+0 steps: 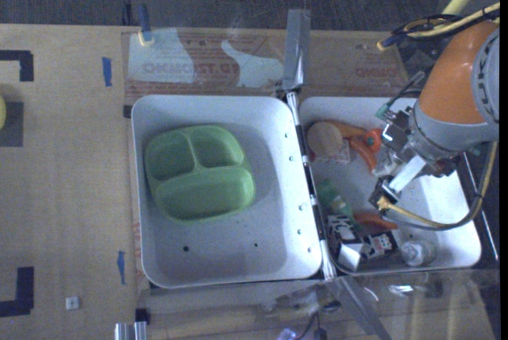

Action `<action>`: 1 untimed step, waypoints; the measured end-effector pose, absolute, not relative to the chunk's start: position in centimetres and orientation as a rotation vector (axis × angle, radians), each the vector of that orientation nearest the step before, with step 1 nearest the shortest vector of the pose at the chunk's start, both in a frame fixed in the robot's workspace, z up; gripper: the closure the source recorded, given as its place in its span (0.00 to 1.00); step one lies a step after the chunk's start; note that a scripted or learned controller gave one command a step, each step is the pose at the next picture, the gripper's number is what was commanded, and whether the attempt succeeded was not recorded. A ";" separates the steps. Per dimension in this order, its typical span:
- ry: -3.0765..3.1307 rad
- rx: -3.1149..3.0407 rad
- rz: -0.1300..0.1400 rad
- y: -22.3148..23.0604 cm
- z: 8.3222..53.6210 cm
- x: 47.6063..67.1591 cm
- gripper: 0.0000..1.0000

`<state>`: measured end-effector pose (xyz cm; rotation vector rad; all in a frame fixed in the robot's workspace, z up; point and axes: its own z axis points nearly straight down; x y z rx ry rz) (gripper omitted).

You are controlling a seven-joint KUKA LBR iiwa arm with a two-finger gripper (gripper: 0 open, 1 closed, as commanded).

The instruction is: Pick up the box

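1. The pincer (390, 160) hangs over the right bin (452, 195), a little above the middle of the bin in the frame. It sits at the end of the grey arm with the orange band, which comes in from the upper right.
2. I cannot tell whether the pincer is open or closed. Nothing can be seen held in it.
3. Just to the left of the pincer lies an orange thing (363, 143). Left of that, at the upper left of the same bin, lies a round tan lump (324, 140).
4. Below the pincer in the frame lies a small red-orange piece (373, 219).
5. The box (355, 241), printed in black and white, lies at the lower left of the right bin, near the wall between the two bins. It is just under the red-orange piece and apart from the pincer.
6. A small green thing (332, 197) lies above the box, along the same wall.
7. A clear, pale object (417, 253) lies at the lower edge of the right bin, to the right of the box.
8. The left bin (238, 259) holds a green divided plate (198, 171) in its upper left half.
9. Both bins sit on the pale wooden desk (63, 187), which carries strips of blue tape (107, 70) and black corner marks (19, 65) towards the left.
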<state>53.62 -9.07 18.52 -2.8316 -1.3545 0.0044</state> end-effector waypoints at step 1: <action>-1.354 -2.832 0.003 -9.1 18.5 53.6 0.00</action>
